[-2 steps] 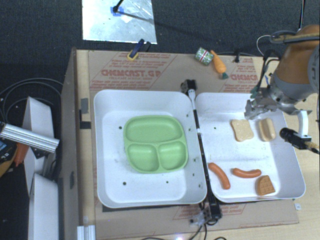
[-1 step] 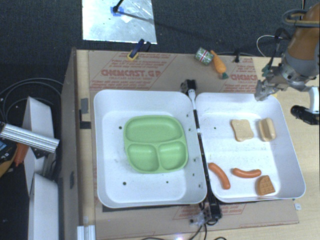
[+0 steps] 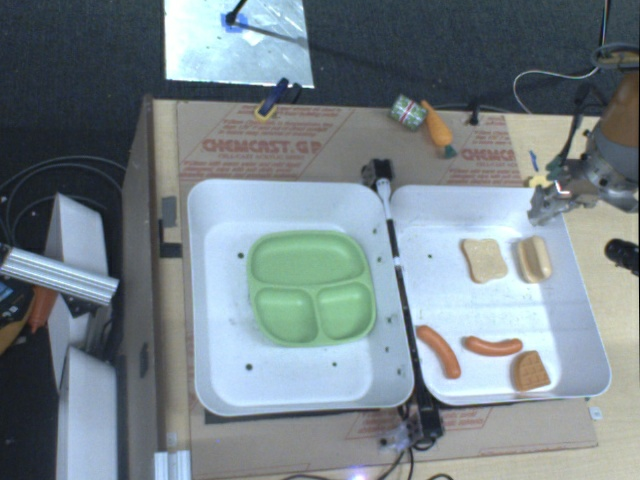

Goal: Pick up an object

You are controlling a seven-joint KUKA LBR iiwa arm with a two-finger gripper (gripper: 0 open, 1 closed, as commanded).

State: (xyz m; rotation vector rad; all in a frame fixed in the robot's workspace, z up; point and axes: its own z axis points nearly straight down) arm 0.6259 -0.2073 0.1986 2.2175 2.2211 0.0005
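You see the surface [image 3: 330, 133], covered in printed cardboard, carrying two white bins side by side. The left bin [image 3: 215, 268] holds a green divided plate [image 3: 310, 286] at its middle. The right bin [image 3: 585, 318] holds the small food pieces: a slice of bread [image 3: 484, 260] toward 12 o'clock of that bin, a bun [image 3: 535, 259] just beside it at 1 o'clock, one sausage [image 3: 439, 351] at 7 o'clock, a second sausage [image 3: 492, 346] near 6 o'clock, and a brown cracker [image 3: 530, 371] at 5 o'clock. The arm [image 3: 618, 128] comes in at your 2 o'clock, and the jaws [image 3: 548, 203] hang over the right bin's upper right rim, just above the bun; you cannot tell how far they are parted, and nothing shows between them. Beyond the bins at 12 o'clock lie a small can [image 3: 408, 111] and a toy carrot [image 3: 438, 128].
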